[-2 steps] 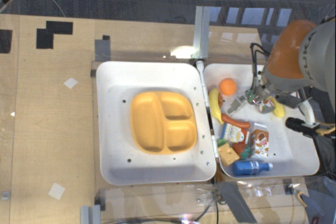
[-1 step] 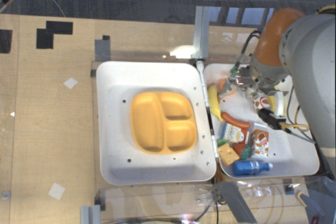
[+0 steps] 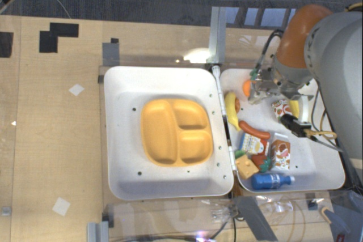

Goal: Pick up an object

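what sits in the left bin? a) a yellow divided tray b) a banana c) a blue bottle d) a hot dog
a: the yellow divided tray lies alone in the left bin, while the other things lie in the right bin.

A yellow divided tray (image 3: 174,132) lies in the left white bin (image 3: 122,178), well apart to the left of the fingers, on the wooden bench (image 3: 51,139).

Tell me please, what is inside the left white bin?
The left white bin holds one yellow divided tray with three compartments, lying flat at its middle. Nothing lies on the tray. What is under the tray cannot be seen, because it covers that part of the floor.
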Robot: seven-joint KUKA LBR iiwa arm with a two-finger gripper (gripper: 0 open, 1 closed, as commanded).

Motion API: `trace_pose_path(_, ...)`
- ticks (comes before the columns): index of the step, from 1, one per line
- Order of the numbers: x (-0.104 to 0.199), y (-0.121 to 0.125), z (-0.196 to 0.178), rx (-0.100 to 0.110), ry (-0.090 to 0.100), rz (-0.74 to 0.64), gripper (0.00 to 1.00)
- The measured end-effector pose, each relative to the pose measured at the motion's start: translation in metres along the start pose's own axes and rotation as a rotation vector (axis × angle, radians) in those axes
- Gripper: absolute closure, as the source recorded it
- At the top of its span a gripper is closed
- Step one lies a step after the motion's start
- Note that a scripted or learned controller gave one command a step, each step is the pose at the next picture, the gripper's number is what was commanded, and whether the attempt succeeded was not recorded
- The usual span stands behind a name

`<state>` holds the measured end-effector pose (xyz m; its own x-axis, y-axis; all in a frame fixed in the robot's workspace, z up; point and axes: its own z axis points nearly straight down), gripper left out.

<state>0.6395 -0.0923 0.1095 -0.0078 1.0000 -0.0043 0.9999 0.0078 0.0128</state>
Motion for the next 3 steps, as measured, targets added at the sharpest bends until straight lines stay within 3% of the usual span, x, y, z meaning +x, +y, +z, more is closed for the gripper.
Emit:
trace_pose_path(2, 0.001, 0.003, -0.024, -0.007, -0.004, -0.018, 1.00)
trace_pose_path(3, -0.005, -0.050, -0.007, 0.011, 0.003, 0.059, 1.00)
